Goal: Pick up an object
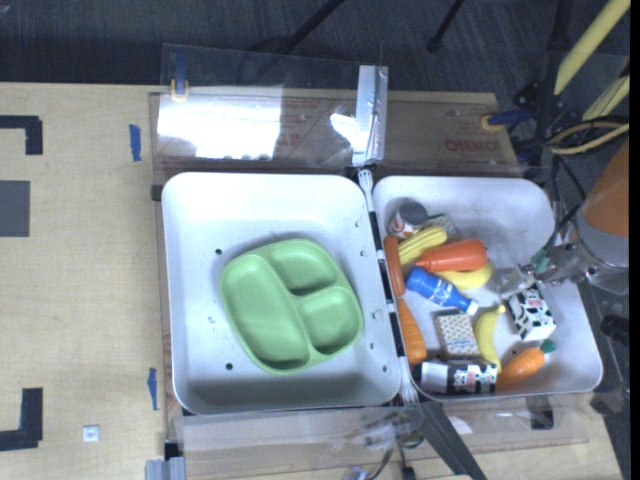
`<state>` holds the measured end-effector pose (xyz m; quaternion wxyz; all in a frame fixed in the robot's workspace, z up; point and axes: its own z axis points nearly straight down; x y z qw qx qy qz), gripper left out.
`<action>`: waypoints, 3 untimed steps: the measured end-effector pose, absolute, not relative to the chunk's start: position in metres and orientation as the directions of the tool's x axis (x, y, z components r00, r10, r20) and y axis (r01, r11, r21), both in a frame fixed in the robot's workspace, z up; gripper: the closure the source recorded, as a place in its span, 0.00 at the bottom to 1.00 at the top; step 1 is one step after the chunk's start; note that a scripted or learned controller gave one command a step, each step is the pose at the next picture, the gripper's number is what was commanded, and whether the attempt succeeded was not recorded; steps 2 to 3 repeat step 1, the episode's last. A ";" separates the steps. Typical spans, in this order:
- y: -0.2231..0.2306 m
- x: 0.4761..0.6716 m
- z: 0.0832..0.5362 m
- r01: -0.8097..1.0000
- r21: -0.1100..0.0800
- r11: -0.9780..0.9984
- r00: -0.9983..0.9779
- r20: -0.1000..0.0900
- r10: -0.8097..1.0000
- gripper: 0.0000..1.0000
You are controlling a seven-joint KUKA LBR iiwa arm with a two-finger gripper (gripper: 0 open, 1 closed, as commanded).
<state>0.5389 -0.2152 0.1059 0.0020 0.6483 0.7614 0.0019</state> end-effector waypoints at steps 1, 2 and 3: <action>-0.181 0.518 0.201 0.996 0.001 0.093 -0.093 -0.001 0.996 1.00; -0.181 0.518 0.201 0.996 0.001 0.093 -0.093 -0.001 0.996 1.00; -0.181 0.518 0.201 0.996 0.001 0.093 -0.093 -0.001 0.996 1.00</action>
